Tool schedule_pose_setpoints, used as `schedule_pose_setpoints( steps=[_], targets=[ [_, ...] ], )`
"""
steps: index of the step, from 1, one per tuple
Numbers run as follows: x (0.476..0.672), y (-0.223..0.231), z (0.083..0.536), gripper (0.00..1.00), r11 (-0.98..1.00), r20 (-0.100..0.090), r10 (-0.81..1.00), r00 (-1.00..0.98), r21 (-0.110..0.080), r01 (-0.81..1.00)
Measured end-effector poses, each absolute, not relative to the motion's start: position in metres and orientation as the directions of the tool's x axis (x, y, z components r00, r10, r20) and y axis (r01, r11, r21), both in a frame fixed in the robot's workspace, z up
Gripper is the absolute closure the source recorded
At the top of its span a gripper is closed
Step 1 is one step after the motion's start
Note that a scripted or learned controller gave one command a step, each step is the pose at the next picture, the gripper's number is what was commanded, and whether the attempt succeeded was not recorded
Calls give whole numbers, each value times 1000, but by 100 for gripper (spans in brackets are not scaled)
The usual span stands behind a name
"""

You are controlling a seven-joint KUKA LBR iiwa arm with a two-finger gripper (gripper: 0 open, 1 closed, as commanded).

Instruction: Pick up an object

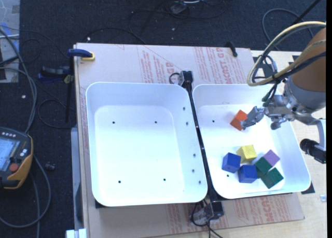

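Note:
An orange block lies in the upper middle of the right bin. My gripper reaches in from the right, and its tip is right against the block's right side. Whether the block is gripped or merely touched is not visible from here. A cluster of blocks sits near the bin's front: two blue cubes, a yellow cube, a purple cube and two green blocks.
The left bin stands beside the right one, with a dark divider between them. Cables loop above the arm's wrist. A handheld pendant lies on the floor at far left.

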State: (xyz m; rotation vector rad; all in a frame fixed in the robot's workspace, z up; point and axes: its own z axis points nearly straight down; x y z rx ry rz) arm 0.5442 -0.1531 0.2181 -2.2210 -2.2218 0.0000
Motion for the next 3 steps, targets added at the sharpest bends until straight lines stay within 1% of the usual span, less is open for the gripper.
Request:
schedule_pose_setpoints(
  steps=[1, 2, 3],
  targets=[
    [544, -153, 218, 0, 0, 0, 1000, 0, 0, 1000],
    [617, -190, 135, 0, -1, 1, 1000, 1, -8, 1000],
    [636, -208, 109, 0, 1, -3, 1000, -1, 10, 1000]
  ],
)
